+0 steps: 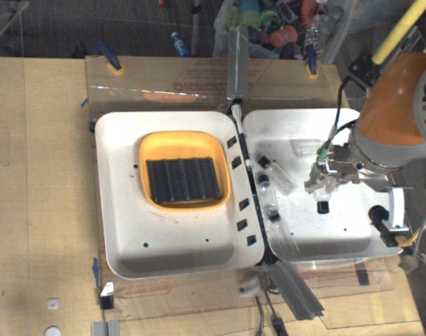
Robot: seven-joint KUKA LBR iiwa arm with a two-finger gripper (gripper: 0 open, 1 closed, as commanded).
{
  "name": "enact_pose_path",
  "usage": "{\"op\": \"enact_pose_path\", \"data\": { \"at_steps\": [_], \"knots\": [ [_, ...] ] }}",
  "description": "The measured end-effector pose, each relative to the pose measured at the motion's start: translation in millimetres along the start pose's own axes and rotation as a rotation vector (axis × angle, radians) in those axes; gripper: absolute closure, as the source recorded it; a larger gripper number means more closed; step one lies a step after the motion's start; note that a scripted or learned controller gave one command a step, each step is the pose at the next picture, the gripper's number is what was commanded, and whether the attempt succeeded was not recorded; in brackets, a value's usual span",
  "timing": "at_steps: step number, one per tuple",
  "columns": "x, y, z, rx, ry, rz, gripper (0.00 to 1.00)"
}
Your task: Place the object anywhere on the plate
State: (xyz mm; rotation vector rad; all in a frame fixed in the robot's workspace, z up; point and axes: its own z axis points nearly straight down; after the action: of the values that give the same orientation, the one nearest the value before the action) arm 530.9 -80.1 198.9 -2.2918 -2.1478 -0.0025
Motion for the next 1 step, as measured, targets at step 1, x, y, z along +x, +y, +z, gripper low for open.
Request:
{"op": "enact_pose_path", "data": {
  "at_steps": [1],
  "knots": [
    [19.2,60.8,14.9,0.001,-0.001,-0.076,1.0]
  ]
}}
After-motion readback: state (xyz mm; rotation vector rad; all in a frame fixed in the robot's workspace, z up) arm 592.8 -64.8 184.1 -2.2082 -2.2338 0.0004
